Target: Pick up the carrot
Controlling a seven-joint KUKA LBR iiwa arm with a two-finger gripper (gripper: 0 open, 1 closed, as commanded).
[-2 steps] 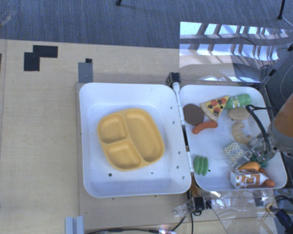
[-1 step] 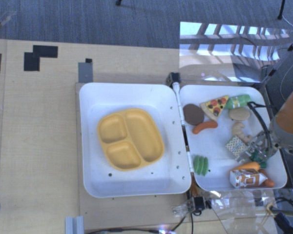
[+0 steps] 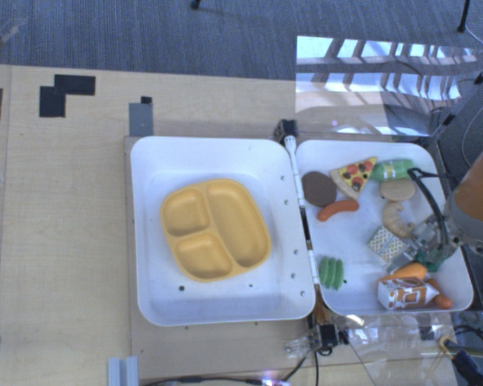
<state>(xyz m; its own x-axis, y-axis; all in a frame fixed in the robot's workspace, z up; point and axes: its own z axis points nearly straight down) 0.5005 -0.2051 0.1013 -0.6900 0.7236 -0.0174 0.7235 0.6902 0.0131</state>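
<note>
The table (image 3: 64, 240) carried two shallow white bins side by side. The left bin (image 3: 157, 296) held a yellow divided plate (image 3: 216, 228) with three compartments, lying near the bin's middle. The right bin (image 3: 350, 296) held the toy food: a brown round patty (image 3: 319, 188) at its upper left, a pizza slice (image 3: 354, 174) beside it, a green bottle-like piece (image 3: 394, 168) further right, a red sausage (image 3: 338, 209) below the patty, a pale bread-like piece (image 3: 398, 190), and a green pod (image 3: 332, 273) near the lower left wall. The carrot (image 3: 409, 271) lay in the lower right part of this bin, just above an orange-and-white can (image 3: 404, 295). The tool (image 3: 423, 246) hung right beside the carrot; whether it was spread or pressed together, I cannot tell.
</note>
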